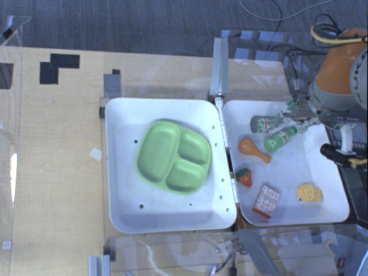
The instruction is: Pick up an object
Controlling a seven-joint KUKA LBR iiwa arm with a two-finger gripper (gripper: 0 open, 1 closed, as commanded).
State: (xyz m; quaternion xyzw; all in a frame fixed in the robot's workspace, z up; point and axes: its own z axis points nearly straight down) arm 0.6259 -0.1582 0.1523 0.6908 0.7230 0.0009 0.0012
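The right bin (330, 154) holds several small objects. A green and white can (263, 123) lies on its side at the back. A green bottle (280, 138) lies just in front of it. Nearby are an orange drumstick toy (253, 148), a red and green strawberry-like piece (245, 176), a red patterned box (266, 200) and a yellow piece (309, 193). My gripper (299, 118) hangs over the back of this bin, just right of the can and above the bottle's far end. Nothing can be seen held in it.
The left bin (123, 154) carries a green divided plate (173, 156). A metal divider (217, 68) runs between the bins at the back. Cables (270, 4) lie on the floor behind. The arm's orange band (339, 68) rises at the right.
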